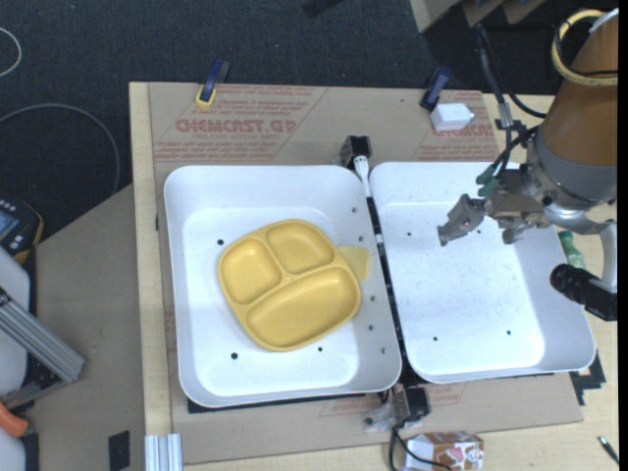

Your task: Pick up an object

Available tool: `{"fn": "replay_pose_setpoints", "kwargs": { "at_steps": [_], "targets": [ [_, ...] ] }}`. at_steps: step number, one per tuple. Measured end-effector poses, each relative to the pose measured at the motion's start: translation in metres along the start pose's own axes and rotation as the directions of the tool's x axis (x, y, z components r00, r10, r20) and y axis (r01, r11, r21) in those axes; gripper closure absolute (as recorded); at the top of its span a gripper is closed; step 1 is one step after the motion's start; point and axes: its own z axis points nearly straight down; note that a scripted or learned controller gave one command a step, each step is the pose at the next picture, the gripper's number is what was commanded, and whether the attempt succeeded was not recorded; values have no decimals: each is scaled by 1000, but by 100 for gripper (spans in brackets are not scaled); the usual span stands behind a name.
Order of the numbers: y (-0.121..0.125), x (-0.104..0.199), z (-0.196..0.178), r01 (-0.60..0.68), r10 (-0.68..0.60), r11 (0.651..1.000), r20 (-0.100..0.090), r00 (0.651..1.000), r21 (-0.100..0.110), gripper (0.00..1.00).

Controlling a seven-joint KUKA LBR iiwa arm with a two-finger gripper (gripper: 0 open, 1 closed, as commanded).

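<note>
A yellow divided plate [288, 285] with three compartments lies flat in the left bin [186, 253], near its middle. A pale yellow piece [354, 260] peeks out from under the plate's right edge. My gripper [469, 222] hangs over the upper part of the right bin [491, 341], well to the right of the plate. One grey finger [458, 223] points down and left toward the bin floor, and nothing is between the fingers.
The two white bins sit side by side on a cardboard-covered bench, joined by a black clamp [355, 150]. A white block [451, 117] and blue clips [210, 81] lie along the back edge. The arm's bulk covers the right bin's upper right corner.
</note>
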Motion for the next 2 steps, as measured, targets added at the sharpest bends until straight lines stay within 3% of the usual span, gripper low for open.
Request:
{"fn": "replay_pose_setpoints", "kwargs": {
  "at_steps": [1,2],
  "targets": [
    [-28,72,-95,7,-7,1000,0,1000,-14,0],
    [-27,68,-100,-1,1,1000,4,1000,-6,100]
  ]
}}
